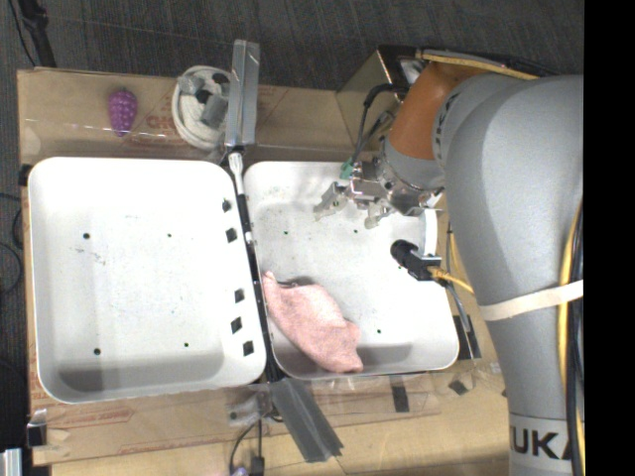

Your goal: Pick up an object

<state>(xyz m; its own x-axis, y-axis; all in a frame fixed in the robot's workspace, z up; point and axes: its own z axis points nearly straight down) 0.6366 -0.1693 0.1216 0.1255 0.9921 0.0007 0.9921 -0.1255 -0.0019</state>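
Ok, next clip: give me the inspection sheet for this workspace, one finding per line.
Surface: two white bins side by side, left bin and right bin, on a brown bench.
Job's things: pink cloth crumpled at the right bin's near-left corner.
Clutter: purple object and a white coil on the bench behind the left bin.
Gripper: gripper over the right bin's far part, apart from the cloth, nothing between its fingers.
Cables: yellow cable beside the arm.
Surroundings: dark floor.
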